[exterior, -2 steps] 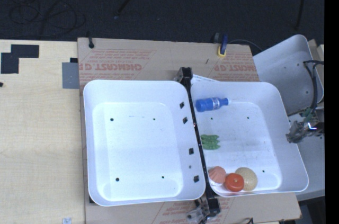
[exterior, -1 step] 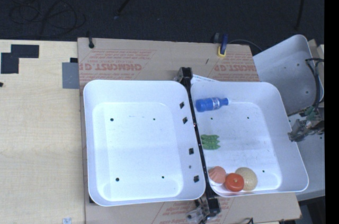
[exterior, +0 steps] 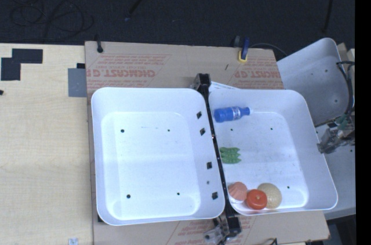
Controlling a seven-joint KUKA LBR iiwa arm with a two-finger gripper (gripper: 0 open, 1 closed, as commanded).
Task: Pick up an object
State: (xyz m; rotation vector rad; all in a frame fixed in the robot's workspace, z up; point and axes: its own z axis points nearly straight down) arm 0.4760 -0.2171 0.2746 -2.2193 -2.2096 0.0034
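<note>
Camera view: two white bins sit side by side.
Right bin (exterior: 313, 180): holds a blue bottle (exterior: 231, 114), a green thing (exterior: 229, 155), a pink ball (exterior: 237, 190), a red ball (exterior: 256, 199) and a tan ball (exterior: 270, 194).
Left bin (exterior: 104, 122): bare white floor.
Gripper (exterior: 331, 142): beside the right bin's far edge; I cannot tell its state.
Done so far: nothing is picked up. All of the job is left.

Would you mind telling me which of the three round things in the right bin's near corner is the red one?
It is the middle one, plainly red, overlapping a paler pinkish round thing on its left and a cream-coloured one on its right.
</note>
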